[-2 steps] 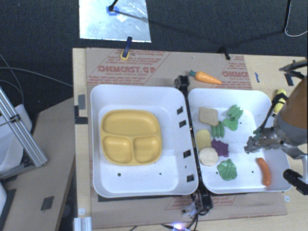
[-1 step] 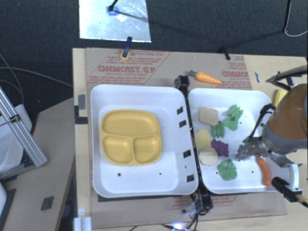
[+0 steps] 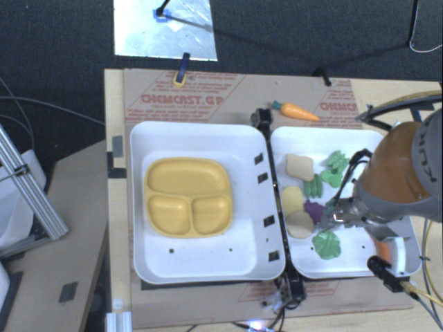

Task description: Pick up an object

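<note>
- the grey arm with orange band (image 3: pixel 401 171) is seen lowered over the right shallow white bin (image 3: pixel 360 138); the end effector (image 3: pixel 337 215) sits low among the toy food, presumably placed for a grasp.
- whether the end effector is open or closed cannot be told; nothing is seen gripped.
- likely targets lie just beside it: a purple grape-like toy (image 3: pixel 315 209), a green leafy toy (image 3: pixel 327 245), pale rounded pieces (image 3: pixel 299 223).
- the pieces are crowded; little room is left near the dividing rim.
- the left white bin (image 3: pixel 201 133) carries a yellow compartment tray (image 3: pixel 188 196); an orange carrot toy (image 3: pixel 296 111) lies on the surface (image 3: pixel 228 92) outside.
</note>
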Robot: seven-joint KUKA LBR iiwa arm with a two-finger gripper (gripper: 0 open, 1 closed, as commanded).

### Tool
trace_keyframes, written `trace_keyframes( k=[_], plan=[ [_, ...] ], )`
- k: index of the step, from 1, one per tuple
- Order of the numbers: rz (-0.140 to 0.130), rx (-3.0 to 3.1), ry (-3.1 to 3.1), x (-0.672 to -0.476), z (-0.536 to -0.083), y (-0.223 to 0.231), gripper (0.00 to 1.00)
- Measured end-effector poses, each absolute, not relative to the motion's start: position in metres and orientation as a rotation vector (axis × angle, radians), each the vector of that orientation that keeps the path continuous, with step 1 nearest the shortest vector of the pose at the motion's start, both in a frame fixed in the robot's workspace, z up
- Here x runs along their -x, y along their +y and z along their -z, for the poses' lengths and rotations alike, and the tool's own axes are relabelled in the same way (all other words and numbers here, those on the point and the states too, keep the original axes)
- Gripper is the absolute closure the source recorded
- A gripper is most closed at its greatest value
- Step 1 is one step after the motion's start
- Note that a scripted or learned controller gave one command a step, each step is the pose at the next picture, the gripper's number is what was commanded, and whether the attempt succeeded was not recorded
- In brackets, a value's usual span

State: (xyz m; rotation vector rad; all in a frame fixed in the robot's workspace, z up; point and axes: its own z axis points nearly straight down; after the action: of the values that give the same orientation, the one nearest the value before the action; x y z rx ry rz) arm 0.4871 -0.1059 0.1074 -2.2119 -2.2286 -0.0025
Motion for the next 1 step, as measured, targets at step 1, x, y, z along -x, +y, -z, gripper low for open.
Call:
trace_keyframes(
  k=[1],
  plan=[
    [0.007, 2.219, -2.232, -0.4879, -0.1895, -0.0912, 1.00]
  ],
)
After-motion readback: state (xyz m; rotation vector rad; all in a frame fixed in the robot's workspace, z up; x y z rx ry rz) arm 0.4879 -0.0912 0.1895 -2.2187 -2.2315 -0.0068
